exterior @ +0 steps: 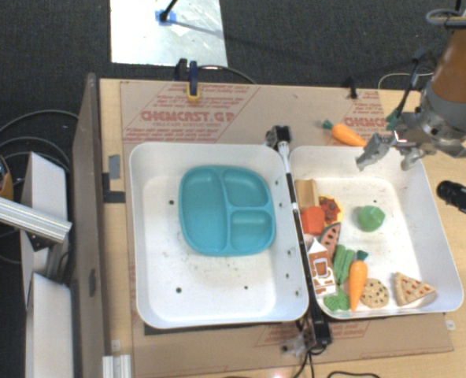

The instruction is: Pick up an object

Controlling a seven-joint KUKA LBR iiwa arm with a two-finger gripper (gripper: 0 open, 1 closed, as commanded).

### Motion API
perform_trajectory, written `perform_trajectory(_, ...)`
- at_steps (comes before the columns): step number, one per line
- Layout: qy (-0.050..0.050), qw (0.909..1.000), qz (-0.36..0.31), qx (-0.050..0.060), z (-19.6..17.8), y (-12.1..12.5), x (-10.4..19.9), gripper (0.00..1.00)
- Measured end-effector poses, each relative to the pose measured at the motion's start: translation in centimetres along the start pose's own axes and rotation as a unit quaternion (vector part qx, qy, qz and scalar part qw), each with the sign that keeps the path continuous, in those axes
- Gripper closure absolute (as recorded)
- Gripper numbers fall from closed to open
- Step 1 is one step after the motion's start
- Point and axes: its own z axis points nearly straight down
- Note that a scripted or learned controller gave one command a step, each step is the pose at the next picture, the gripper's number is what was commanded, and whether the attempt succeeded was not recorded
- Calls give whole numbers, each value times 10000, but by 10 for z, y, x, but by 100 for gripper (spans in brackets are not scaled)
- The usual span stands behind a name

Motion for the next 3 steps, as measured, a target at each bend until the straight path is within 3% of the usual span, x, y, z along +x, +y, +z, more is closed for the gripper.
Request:
perform_trajectory(1, 1, 10000, 32, 37, 85, -24, -43, 0)
perform_trajectory(2, 6, 10000, 16, 32, 162, -23, -49, 0)
perform_trajectory(3, -7, 10000, 9, -45, 144, -18, -49, 100)
